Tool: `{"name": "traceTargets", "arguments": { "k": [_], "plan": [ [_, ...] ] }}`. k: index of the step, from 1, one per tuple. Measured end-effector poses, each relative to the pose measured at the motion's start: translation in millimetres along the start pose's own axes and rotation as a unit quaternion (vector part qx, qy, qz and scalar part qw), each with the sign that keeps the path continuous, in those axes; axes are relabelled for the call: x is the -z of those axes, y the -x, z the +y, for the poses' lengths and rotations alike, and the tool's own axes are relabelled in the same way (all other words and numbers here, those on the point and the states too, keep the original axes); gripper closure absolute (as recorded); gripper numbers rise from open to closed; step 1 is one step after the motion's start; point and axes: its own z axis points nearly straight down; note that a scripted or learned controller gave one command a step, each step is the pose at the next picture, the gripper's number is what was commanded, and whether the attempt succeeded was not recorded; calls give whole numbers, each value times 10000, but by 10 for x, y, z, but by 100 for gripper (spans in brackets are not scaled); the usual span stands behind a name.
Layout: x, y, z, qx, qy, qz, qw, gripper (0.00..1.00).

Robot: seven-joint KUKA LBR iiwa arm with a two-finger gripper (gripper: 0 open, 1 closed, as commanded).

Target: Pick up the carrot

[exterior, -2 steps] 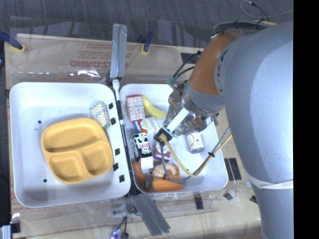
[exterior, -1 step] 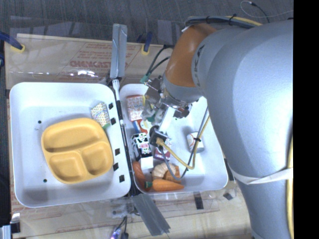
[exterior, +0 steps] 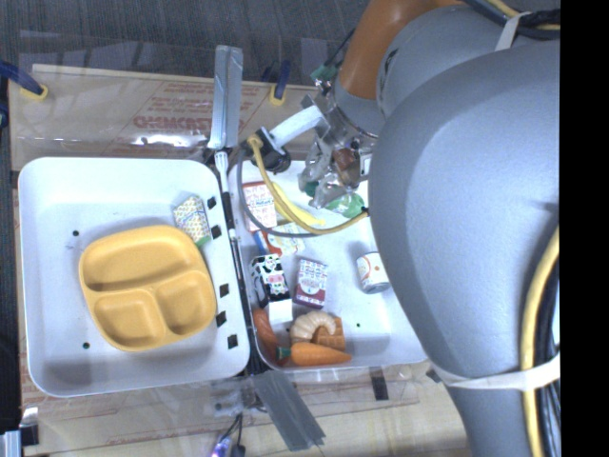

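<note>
I see the gripper (exterior: 328,174) over the far part of the right bin (exterior: 395,336), above small packages | I cannot tell its state | carrot (exterior: 319,354) lies at the near edge of this bin, beside a croissant (exterior: 319,327) | yellow tray (exterior: 147,284) in left bin (exterior: 57,184)

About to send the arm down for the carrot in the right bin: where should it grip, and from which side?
Probably grip the carrot across its thick middle, coming from straight above. It lies flat and lengthwise along the near wall of the right bin, with the croissant pressed against its far side, so a side approach looks blocked. The end effector is at the bin's far end.
</note>
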Motion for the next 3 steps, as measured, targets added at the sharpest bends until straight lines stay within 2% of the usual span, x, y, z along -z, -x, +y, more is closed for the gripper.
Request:
{"name": "traceTargets", "arguments": {
  "k": [1,2,3],
  "plan": [
    [85,-2,-14,36,-11,-21,10000,100],
    [189,-261,-278,-405,13,18,9992,100],
    [-578,-190,-29,1170,-17,-24,9931,100]
  ]
}}
